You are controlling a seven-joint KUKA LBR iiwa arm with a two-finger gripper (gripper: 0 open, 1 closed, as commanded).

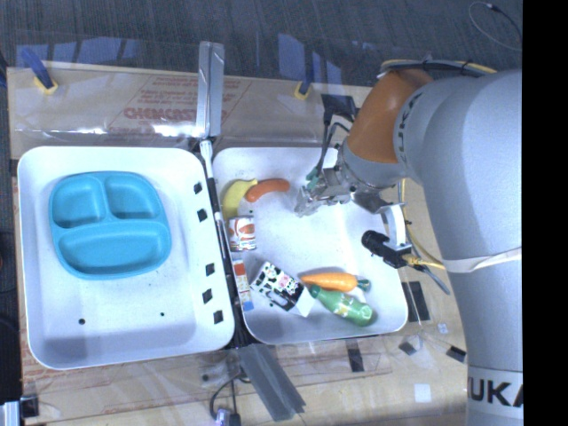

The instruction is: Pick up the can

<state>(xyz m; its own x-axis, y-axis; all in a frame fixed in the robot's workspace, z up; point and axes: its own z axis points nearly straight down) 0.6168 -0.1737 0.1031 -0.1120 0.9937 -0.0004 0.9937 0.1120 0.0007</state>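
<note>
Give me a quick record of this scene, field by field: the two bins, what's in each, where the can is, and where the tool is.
left bin: holds a blue divided plate
right bin: can, banana, hot dog, carrot, green bottle, black-and-white carton
can: against the right bin's left wall, just below the banana
hot dog: right of the banana
carrot: near the front, above the green bottle
black-and-white carton: left of the carrot
tool: over the right bin's upper middle, apart from the can
can status: not picked up
</note>
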